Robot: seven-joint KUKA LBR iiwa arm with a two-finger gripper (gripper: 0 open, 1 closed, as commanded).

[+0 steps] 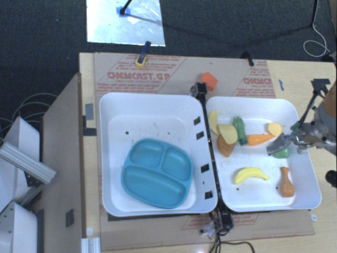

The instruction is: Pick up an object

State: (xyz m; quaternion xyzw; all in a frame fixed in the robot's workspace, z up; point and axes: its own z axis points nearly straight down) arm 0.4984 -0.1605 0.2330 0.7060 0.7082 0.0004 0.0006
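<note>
The claw (278, 145) reaches into the right bin (301, 194) from the right, its tips low over a small green toy (282, 153); whether they are open or closed cannot be told. A carrot (259, 139) lies just left, a banana (250, 175) below. The left bin (113, 141) holds a blue tray (157, 172).

Two white bins are sitting side by side on the bench. The left bin (113, 141) is holding a blue tray (157, 173). The right bin (303, 194) is holding a banana (250, 175), a carrot (259, 139), a green piece (240, 130), a drumstick (286, 182) and some yellow and brown pieces near the divider. The gripper (277, 145) is hanging over a small green object (281, 153) near the right wall. An orange block (209, 80) is lying behind the bins.
</note>
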